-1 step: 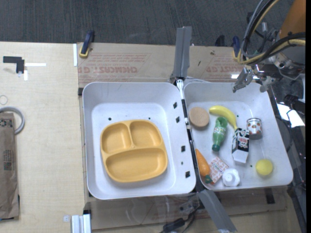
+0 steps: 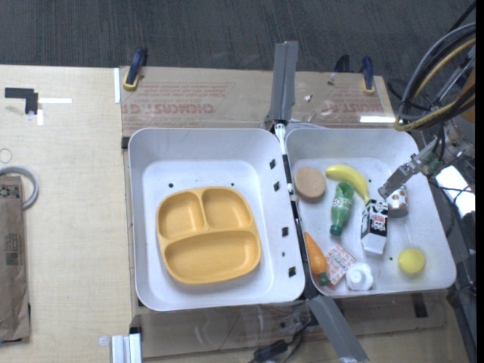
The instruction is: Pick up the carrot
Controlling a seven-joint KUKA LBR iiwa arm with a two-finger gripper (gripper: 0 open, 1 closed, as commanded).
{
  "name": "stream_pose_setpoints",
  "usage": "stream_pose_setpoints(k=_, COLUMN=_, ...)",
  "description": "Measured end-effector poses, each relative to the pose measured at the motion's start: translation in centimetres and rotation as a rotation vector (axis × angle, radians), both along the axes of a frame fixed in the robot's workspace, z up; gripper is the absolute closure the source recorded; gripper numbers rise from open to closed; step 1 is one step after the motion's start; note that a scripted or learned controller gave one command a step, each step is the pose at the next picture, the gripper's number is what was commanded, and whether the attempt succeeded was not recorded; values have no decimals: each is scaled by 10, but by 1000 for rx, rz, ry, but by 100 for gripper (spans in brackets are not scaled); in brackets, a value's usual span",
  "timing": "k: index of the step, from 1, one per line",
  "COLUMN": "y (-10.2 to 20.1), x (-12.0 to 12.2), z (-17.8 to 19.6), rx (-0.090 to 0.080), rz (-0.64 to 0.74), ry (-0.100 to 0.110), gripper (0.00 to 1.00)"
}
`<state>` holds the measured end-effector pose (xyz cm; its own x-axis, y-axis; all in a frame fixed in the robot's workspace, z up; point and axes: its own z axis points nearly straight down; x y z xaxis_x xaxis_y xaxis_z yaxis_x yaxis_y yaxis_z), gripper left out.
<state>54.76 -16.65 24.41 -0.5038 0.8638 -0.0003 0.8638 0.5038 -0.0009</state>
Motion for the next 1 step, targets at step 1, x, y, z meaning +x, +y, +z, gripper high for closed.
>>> stream_pose_setpoints(k=1, y=17, x=-10, z=54, rx=-1, rz=41, ry=-2, gripper=0)
